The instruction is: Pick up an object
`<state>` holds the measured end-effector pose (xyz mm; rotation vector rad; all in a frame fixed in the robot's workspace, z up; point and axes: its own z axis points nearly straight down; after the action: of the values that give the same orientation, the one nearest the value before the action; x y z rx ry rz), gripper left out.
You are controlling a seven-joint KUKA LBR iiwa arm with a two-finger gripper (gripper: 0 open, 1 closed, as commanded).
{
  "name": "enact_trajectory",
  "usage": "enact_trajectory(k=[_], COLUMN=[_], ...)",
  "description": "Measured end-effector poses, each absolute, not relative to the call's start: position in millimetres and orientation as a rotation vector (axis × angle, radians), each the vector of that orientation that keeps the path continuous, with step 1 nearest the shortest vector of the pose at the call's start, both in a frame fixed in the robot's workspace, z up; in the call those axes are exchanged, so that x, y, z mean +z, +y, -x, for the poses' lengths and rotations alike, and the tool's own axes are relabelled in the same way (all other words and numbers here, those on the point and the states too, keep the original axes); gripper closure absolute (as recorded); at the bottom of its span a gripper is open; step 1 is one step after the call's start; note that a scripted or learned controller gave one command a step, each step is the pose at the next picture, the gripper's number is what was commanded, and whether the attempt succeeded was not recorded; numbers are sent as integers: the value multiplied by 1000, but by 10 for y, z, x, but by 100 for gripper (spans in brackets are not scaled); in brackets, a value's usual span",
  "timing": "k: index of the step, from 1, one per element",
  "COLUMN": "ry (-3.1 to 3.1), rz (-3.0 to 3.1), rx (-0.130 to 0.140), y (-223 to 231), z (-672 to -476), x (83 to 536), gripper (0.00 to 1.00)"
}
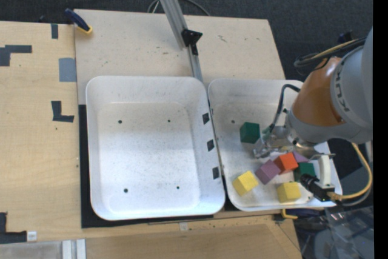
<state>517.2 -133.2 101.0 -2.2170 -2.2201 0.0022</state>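
Note:
The right bin (236,100) holds several small blocks. A green block (249,132) lies near its middle. A purple block (267,171), an orange-red block (286,162) and a dark green block (305,169) crowd together lower right. Two yellow blocks sit near the front rim, one at the left (245,182) and one at the right (289,191). My gripper (268,146) hangs low in this bin, just right of the green block and above the purple one. The arm's orange band (315,100) rises behind it.
The left bin (145,148) stands beside the right one, sharing a raised rim (209,142). A slanted metal pole (170,3) crosses the bench at the top. A blue and yellow tool (79,20) lies at the far left back. Cables trail on the right.

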Motion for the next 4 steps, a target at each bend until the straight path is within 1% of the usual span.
enact_trajectory(k=[1,2,3,4], ry=[-2227,-2223,-2224,-2225], rz=[2225,2219,2218,2217], rx=[-5,3,0,2], y=[-1486,-1472,-1424,-1225], z=[-5216,-5203,-5485,-5838], x=[1888,1940,1913,1682], gripper=[100,100,100,100])
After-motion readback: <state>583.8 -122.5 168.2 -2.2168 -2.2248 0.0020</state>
